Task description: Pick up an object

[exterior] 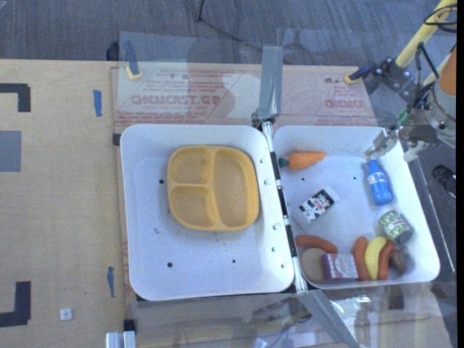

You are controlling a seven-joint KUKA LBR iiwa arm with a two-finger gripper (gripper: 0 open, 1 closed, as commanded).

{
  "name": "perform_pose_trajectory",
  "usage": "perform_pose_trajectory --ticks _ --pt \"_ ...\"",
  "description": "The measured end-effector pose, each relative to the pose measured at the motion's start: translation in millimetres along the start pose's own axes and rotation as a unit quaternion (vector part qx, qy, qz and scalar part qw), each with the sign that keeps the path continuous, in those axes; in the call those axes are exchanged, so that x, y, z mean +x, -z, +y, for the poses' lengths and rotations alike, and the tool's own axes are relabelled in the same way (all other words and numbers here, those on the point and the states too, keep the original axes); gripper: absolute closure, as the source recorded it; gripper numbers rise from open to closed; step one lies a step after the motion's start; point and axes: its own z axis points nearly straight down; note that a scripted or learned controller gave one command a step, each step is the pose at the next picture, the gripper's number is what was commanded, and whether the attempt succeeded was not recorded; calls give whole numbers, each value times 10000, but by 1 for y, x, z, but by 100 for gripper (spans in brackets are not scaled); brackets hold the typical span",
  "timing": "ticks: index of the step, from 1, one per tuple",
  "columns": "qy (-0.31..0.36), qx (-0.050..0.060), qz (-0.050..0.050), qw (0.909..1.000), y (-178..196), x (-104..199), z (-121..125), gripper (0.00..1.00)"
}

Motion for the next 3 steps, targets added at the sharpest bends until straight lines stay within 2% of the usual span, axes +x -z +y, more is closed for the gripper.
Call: perform_pose_trajectory --ticks 1,2,3 --pt "350 -18 23 9994 -120 -19 8 0" --pt "344 -13 8 9994 -113 -21 9 100" --pt "-294 -4 -9 9996 28 62 55 100"
